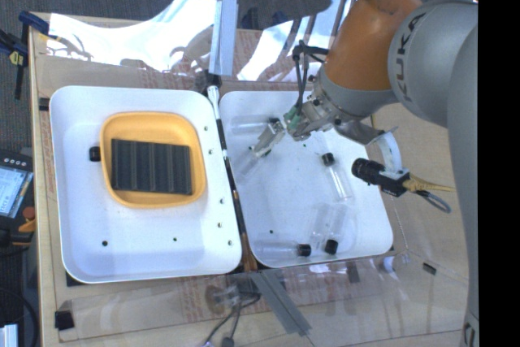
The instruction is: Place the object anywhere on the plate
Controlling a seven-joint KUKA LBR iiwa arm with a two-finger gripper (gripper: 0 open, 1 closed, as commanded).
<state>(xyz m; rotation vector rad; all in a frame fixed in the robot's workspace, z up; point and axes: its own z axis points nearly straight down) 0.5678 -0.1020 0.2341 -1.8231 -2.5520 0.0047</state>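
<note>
Sitting in the left bin [73, 248] is the yellow plate [154, 158] with a dark ribbed insert | right bin [276, 215] holds clear tubes with black caps [337, 175], lying apart from the plate | tool [264, 142] low over right bin's upper area, its opening and any hold too blurred to tell | arm [406, 36] reaching from right

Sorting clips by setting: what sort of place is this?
Probably a robotics lab test bench: a KUKA arm reaches over two white bins, one holding a yellow plate, with loose cables along the bench edge.
</note>
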